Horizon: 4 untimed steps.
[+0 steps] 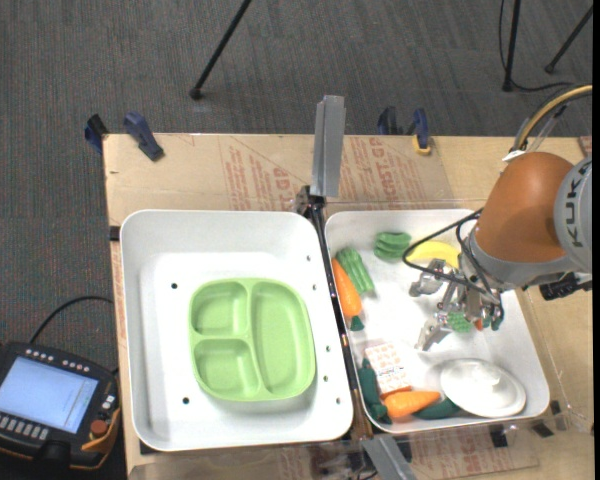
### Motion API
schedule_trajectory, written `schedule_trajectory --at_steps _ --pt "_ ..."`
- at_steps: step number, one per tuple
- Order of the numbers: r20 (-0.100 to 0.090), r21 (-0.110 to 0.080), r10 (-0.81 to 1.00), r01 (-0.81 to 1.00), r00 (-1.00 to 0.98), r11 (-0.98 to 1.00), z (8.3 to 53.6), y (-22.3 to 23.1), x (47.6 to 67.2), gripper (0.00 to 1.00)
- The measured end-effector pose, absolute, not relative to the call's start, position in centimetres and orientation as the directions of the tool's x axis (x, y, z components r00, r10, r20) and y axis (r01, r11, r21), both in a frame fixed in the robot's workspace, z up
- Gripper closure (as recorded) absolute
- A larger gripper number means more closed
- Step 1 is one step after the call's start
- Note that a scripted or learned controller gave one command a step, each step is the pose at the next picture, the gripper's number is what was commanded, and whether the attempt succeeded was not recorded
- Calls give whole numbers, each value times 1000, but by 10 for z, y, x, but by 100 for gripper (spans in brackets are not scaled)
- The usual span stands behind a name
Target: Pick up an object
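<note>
A small green object sits right at the tip of the gripper in the right bin, roughly mid-bin and toward its right side; it looks like a toy vegetable piece, but the metal linkages cover most of it, so its shape and long axis cannot be read. Whether the gripper is closed on it or merely over it cannot be told. Just below lies a white lid-like dish, with an orange carrot to its left. Farther left are a printed card, another carrot and green beans; a yellow piece lies above. The left bin holds a green divided plate.
</note>
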<state>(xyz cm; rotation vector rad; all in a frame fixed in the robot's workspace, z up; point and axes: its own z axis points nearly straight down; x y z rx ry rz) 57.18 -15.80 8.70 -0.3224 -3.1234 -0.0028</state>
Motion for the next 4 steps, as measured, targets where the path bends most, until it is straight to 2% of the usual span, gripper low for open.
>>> schedule_trajectory --at_steps 1,2,3,4 --pt "2 -1 289 289 -957 957 88 -140 638 0" --pt "-1 1 198 198 -980 980 88 -161 578 0" --pt "-3 2 193 193 -981 981 98 -159 580 100" --pt "-6 3 187 187 -982 982 108 -157 581 100"
